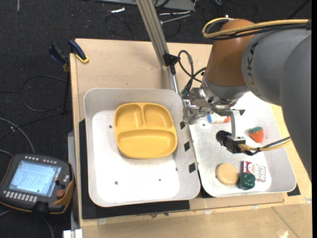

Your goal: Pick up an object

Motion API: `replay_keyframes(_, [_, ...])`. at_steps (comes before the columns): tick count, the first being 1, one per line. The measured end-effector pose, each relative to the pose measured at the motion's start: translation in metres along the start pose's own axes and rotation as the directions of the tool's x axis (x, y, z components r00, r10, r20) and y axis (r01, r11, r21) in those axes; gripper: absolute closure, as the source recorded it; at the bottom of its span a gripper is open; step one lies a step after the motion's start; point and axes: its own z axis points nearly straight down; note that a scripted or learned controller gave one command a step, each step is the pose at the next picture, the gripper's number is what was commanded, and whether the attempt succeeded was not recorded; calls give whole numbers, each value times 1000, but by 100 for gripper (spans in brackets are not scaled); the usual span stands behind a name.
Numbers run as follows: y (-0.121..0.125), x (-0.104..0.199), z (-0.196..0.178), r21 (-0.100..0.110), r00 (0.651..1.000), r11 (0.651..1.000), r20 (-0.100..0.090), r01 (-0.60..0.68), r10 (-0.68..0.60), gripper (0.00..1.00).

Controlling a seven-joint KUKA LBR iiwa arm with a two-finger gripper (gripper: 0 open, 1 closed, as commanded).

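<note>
Closest to me, off the bench's front left corner, I see the teach pendant [35, 183] lying on the floor with its screen lit. Just past it the left bin [99, 177] holds the yellow divided plate [145, 130], sitting flat toward the bin's far half. In the right bin [282, 180] the nearest things are a round tan disc [227, 173], a dark green knob-like piece [246, 181] touching a small printed card [258, 171], then a strawberry toy [256, 134] farther back near the right wall, well apart from the disc. A red and blue item [218, 118] lies right under the tool, partly hidden, so I cannot name it. The gripper [203, 109] hangs over the far left part of the right bin, near the shared edge between the bins, with the orange wrist band [229, 58] above it. From this slanted look I cannot tell how the tool is set, or whether anything is in it. My read: nothing counts as picked yet; every object I can see rests on a bin floor, so the grasp and the lift are both left to do
</note>
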Motion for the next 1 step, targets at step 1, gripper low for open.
replay_keyframes(1, [-26,42,-24,-2,1000,1000,0,1,-1,100])
